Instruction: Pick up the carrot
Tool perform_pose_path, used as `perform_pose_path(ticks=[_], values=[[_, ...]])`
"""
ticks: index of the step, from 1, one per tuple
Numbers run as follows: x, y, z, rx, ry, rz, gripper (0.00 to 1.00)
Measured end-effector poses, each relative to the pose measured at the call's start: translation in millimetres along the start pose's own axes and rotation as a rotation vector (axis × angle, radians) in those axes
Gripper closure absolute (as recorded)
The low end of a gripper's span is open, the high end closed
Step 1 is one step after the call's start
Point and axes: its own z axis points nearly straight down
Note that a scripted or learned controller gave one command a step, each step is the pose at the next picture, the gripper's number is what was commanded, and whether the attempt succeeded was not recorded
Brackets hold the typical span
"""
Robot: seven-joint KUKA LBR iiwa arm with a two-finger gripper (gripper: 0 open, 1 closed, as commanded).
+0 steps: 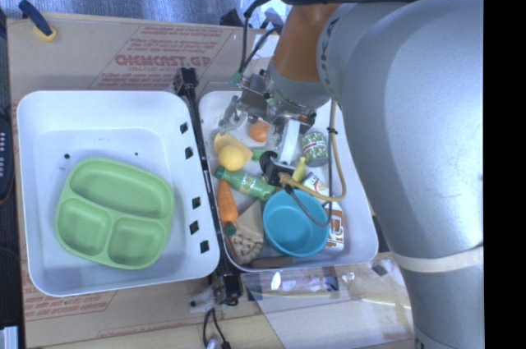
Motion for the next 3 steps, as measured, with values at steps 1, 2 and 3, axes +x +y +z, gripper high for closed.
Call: perform_pose_path(ticks=[1,2,3], values=[[-36,46,62,0.004,-0.002,-0.052,0.0],[-55,27,101,0.0,-0.003,0.01,0.0],[2,38,-5,-0.011,0.0,-0.225,0.0]])
